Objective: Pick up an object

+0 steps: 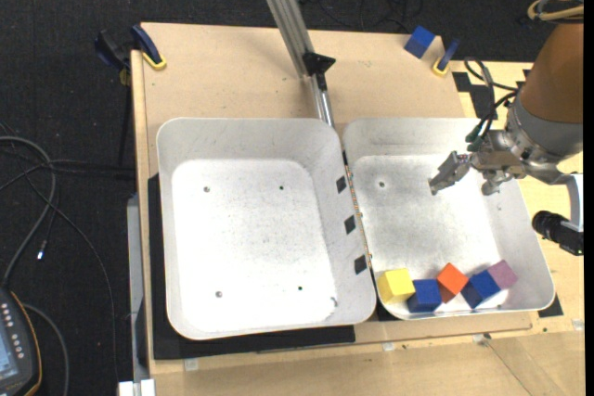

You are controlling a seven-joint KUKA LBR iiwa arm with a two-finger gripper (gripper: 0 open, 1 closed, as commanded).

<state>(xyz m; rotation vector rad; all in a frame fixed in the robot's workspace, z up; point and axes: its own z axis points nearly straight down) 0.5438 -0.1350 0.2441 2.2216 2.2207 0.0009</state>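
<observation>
Several small blocks lie along the near edge of the right bin (399, 139): a yellow block (396, 283), a blue block (426, 294), an orange block (452, 279), a dark blue block (481, 287) and a pale purple block (502, 274). My gripper (468, 177) hangs over the right bin's upper right part, well above and behind the blocks. Its two fingers are spread apart and open, with nothing between them.
The left bin (176, 199) sits beside the right one. A slanted metal pole (283, 0) crosses the bench toward the bins' divide. A blue cube (420, 41) rests on the bench at the far right, near a clamp (444, 56). Another clamp (139, 46) is at the far left.
</observation>
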